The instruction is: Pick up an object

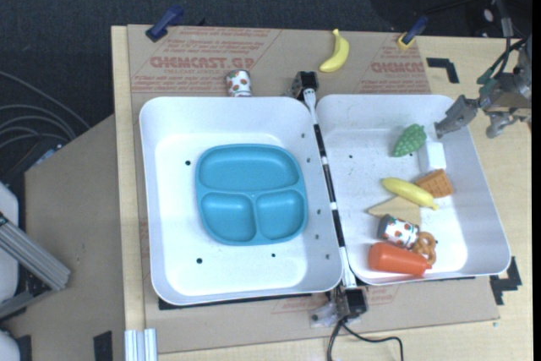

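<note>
End effector (476,116) at right bin's (482,182) far right rim, fingers spread, holding nothing. Inside: bumpy green piece (409,139), smooth yellow banana (408,192), glossy orange carrot (397,259). Left bin (161,182) holds sectioned blue plastic tray (251,193); cardboard-topped bench (279,55), dark carpet beyond.

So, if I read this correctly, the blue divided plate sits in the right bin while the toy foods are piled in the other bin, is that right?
Not quite: the camera view shows the blue divided plate in the left bin, not the right. The toy foods, such as the banana and the carrot, are in the right bin.
</note>
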Motion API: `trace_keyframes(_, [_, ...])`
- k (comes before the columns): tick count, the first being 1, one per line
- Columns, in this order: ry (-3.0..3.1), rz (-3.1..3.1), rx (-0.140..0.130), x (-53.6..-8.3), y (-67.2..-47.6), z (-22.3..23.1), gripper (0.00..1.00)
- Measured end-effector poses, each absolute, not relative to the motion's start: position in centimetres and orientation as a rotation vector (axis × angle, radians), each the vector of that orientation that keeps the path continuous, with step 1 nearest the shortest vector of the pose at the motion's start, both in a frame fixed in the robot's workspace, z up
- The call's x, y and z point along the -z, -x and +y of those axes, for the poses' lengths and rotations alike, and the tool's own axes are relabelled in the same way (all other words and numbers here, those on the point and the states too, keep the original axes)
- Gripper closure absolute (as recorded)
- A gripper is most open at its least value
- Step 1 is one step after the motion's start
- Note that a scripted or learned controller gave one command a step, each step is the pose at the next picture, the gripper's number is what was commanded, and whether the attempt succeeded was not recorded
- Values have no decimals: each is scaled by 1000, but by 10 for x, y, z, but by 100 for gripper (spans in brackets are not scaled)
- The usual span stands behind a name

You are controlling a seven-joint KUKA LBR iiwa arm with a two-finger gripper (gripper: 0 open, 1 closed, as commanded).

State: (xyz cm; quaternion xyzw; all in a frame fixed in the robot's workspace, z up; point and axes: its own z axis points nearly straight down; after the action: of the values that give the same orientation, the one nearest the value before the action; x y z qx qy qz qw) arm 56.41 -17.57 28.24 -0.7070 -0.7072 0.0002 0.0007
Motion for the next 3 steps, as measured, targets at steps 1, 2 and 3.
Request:
trace_keyframes(1, [2220, -2219, -2, -112, -594, -202, 0])
trace_keyframes(2, [2220, -2223, 1, -85, -657, -168, 0])
trace_keyframes(3, [2219, -2223, -4, -95, -657, -169, 100])
